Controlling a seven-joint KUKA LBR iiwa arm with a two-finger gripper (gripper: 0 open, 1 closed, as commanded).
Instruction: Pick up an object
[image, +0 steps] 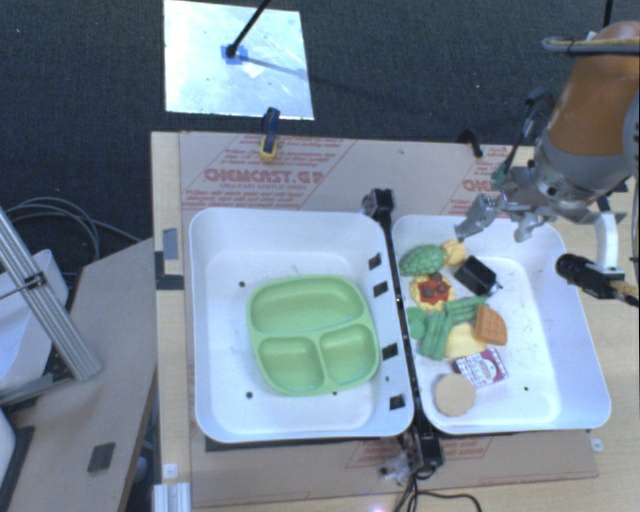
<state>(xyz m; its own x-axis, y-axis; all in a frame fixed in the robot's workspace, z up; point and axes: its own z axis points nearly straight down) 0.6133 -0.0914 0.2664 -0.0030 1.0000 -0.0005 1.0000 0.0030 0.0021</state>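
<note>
The right bin (570, 390) holds a heap of toy food. In it lie a green leafy piece (422, 260), a small yellow piece (455, 250), a black block (476, 275), a red-topped pizza slice (432, 291), green pods (440, 325), an orange waffle (489, 325), a maroon and white packet (482, 368) and a tan round cookie (454, 395). My gripper (502, 222) hangs over the bin's far edge, just beyond the black block. It is open, its two fingers spread with nothing between them.
The left bin (225, 260) bears a light green divided tray (312, 333). A black divider with clips (392, 300) runs between the bins. A black fitting (588, 275) juts over the right bin's right rim. A metal plate (238, 60) lies on the floor beyond the bench.
</note>
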